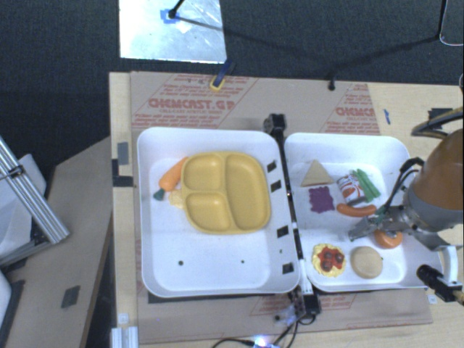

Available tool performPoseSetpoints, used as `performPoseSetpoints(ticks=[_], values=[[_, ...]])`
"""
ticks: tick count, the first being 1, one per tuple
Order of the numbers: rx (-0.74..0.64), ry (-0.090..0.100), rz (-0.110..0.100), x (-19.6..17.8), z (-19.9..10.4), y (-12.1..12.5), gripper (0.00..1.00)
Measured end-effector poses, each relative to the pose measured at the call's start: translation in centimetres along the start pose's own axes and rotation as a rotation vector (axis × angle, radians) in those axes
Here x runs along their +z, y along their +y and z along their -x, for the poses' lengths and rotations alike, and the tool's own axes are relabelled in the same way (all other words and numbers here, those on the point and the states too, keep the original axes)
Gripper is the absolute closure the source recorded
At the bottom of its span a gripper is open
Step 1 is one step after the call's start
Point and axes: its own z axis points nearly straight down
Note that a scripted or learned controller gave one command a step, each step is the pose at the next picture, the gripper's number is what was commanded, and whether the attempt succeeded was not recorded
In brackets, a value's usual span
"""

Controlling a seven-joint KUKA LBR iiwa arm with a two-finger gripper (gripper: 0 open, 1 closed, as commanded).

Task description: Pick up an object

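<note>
Hotdog (356,210) lies by the fingers (360,230), whose spread I cannot tell; cardboard (192,101) reads "CHEMCAST GP".

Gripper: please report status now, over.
Gripper low in right bin, tips beside sausage. Nothing seen between them. Bread roll and pizza close below.

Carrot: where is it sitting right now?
The carrot lies in the left bin, against the upper-left edge of the yellow divided plate.
</note>
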Motion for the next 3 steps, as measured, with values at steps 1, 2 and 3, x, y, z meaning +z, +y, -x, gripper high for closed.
performPoseSetpoints(ticks=[1, 2, 3], values=[[0.0, 0.0, 0.0, -0.9, 0.0, 0.0, 1.0], [-0.004, -0.001, 0.002, -6.8, -0.4, 1.0, 1.0], [-0.003, -0.001, 0.003, -12.2, -0.4, 1.2, 1.0]])
